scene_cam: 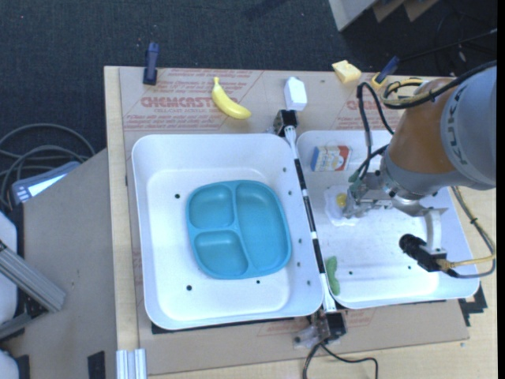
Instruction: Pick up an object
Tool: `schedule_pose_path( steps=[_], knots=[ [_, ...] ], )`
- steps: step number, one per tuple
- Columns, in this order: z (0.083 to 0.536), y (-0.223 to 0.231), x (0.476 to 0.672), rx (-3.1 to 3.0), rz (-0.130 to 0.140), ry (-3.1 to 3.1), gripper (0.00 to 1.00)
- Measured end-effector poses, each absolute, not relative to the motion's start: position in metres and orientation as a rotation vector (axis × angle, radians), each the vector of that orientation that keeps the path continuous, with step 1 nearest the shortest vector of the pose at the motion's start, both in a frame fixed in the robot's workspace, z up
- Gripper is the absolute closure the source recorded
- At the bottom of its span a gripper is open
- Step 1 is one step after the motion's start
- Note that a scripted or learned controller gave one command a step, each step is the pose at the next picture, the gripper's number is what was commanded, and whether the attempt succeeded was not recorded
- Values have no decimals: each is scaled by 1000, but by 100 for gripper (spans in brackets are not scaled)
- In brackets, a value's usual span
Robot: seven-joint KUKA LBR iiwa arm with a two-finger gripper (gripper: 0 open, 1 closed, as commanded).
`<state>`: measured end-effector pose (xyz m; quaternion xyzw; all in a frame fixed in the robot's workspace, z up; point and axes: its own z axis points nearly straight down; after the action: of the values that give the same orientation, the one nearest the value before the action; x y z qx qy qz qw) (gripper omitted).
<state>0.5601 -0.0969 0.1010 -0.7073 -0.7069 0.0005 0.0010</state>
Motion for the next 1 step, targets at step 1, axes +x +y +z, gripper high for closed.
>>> schedule_pose_path(
  steps=[1],
  knots=[
    [101,-97,560,-2221,1,-2220,0]
  ],
)
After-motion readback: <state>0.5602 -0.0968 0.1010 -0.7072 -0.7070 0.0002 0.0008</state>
